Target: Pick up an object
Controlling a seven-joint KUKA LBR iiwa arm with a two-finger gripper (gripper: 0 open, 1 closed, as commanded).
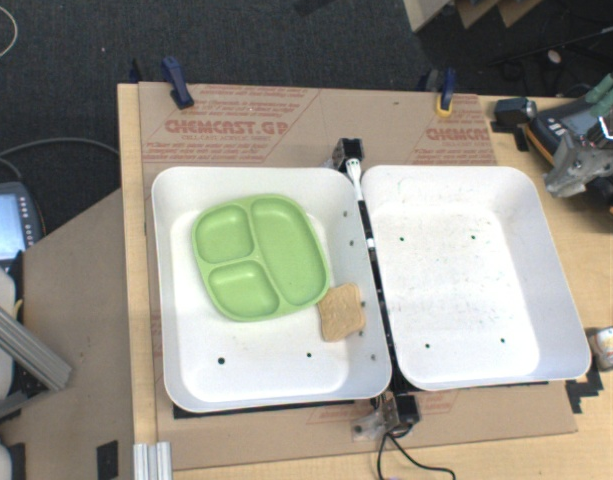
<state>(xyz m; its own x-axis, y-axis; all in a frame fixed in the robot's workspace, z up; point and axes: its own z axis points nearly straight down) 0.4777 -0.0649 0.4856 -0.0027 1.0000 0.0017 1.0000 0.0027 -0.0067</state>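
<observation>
The gripper [583, 160] sits well off to the right of the green plate [256, 258], past the far rim of the right bin [546, 230], and I can't tell how open it is (too much clutter over there), with nothing visibly in its grasp. Count: two white bins, one three-compartment plate, one tan square piece [341, 312]. The plate lies flat in the left bin [171, 298], the tan piece touching its lower right edge, both well apart from the gripper.

Two white bins, side by side: left bin [176, 298], right bin [546, 268]. One green divided plate [259, 258] in the left bin. One tan sponge piece [341, 313] touching that plate's lower right edge.
</observation>
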